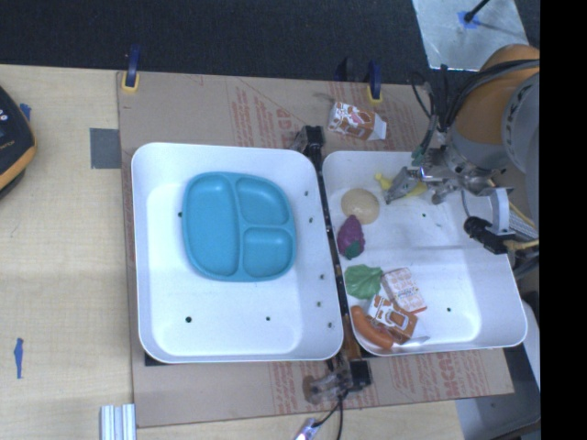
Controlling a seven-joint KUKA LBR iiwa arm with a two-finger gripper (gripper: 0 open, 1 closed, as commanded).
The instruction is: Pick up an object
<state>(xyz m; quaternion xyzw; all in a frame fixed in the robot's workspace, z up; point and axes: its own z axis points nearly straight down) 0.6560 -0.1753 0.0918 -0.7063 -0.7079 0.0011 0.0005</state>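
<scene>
The right bin (477,273) holds several objects. A beige round piece (360,205) lies near its far left, with a purple piece (350,237) just in front of it. Closer to me are a green leafy piece (364,280), two red-and-white packets (399,302) and an orange sausage (371,331) at the front rim. A small yellow object (399,185) lies at the far side. My gripper (429,178) hangs low over the bin's far edge, right beside the yellow object, and whether they touch is unclear.
The left bin (165,324) carries a blue divided plate (239,225). Another red-and-white packet (358,122) lies on the cardboard behind the bins. Blue clamps (373,71) hold the cardboard's far edge. A black and yellow device (11,140) sits at the far left.
</scene>
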